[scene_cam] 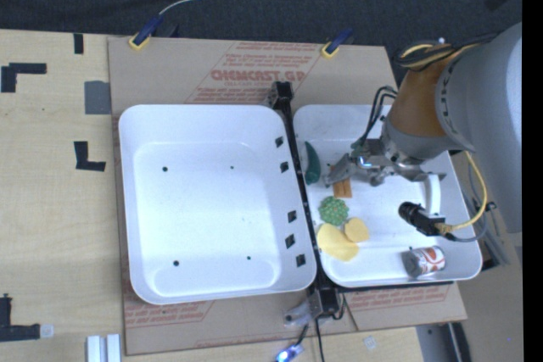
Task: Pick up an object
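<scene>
My gripper [355, 170] is low inside the right bin [382, 121], near its left wall. Just beneath and left of it lies a small orange piece [342, 186], partly covered by the gripper. A dark green, leaf-shaped thing [310, 164] leans by the divider. Nearer the front are a green bumpy ball [333, 210] and a yellow lumpy object [344, 240]. A small silver and red can [424, 260] lies on its side in the front right corner.
The left bin [204, 199] sits beside the right one, with a black divider strip [290, 182] between them. Both rest on a cardboard sheet [246, 72]. The grey arm with its orange band [424, 102] reaches over the right bin's back right.
</scene>
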You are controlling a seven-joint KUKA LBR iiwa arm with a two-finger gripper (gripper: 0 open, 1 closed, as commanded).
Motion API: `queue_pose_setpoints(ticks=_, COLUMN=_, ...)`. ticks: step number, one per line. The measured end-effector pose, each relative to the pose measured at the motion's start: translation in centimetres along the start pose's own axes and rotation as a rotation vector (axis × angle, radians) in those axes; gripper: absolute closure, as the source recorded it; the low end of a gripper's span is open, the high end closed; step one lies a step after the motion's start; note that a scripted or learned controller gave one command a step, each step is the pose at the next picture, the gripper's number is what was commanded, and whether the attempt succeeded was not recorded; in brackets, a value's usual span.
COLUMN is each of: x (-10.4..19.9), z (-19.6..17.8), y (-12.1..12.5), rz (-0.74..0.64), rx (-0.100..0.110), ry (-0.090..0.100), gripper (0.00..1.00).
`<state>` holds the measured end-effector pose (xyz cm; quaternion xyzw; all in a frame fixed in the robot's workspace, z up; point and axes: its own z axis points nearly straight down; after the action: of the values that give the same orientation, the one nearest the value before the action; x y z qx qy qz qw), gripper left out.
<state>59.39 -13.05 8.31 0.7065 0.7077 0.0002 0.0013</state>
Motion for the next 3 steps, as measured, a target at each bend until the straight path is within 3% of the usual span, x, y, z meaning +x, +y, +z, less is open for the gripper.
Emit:
queue_pose_setpoints(ticks=1, x=3.8, z=-29.0, y=1.3, rz=-0.003, rx=-0.016, ry=-0.001, gripper=0.00)
queue_pose_setpoints(ticks=2, x=3.7, z=-28.9, y=1.2, rz=-0.001, rx=0.002, ry=-0.001, gripper=1.00)
queue_pose_setpoints(ticks=3, x=4.4, z=-41.8, y=-0.6, rz=-0.001, rx=-0.013, ry=-0.001, gripper=1.00)
